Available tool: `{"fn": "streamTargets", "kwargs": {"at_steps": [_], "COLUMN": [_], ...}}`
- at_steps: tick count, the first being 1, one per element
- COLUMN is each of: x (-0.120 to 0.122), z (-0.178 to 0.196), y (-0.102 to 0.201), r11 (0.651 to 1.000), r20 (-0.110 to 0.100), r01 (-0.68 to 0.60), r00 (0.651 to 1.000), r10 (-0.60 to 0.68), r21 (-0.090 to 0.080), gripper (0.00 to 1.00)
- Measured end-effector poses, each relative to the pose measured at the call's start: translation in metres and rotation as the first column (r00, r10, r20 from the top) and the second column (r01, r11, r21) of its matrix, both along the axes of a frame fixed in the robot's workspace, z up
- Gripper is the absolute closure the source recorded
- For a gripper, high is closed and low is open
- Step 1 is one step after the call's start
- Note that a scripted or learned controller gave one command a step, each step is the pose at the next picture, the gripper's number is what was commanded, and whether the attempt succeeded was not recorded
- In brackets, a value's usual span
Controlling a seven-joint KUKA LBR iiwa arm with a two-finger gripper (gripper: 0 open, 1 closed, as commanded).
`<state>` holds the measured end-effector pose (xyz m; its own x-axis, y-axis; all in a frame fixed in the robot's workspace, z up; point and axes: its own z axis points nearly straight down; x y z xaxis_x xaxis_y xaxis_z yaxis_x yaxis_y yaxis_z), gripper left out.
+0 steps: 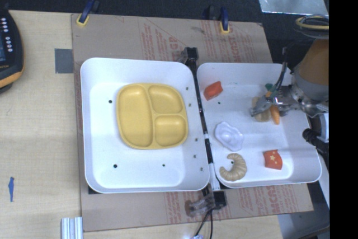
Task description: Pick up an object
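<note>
- While the yellow tray (151, 115) sits alone in the left bin (95, 120), we work the right bin (246, 73).
- Our gripper (267, 109) is low over a carrot (274, 115); jaw state we cannot tell.
- Crowded against nearby pieces, it may slip.

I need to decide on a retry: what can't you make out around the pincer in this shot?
- Pincer in the right bin: too small and blurred to tell its state or any grasp.
- Carrot: partly masked by the pincer.
- Arm: cut off by the right edge.
</note>
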<state>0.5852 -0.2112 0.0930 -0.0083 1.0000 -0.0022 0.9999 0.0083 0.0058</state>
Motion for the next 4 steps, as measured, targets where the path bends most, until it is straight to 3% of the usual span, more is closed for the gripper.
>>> {"fn": "streamTargets", "kwargs": {"at_steps": [1, 2, 3, 4], "x": [0.037, 0.035, 0.023, 0.022], "z": [-0.001, 0.011, 0.105, 0.099], "y": [0.068, 0.061, 0.13, 0.126], "r11": [1.0, 1.0, 1.0, 1.0], "r20": [-0.008, -0.016, 0.0, -0.009], "r01": [-0.003, 0.003, -0.002, 0.003], "r00": [1.0, 1.0, 1.0, 1.0], "r10": [0.003, -0.003, 0.002, -0.003], "r21": [0.004, 0.003, 0.004, 0.002], "gripper": [0.0, 1.0, 1.0, 0.0]}}
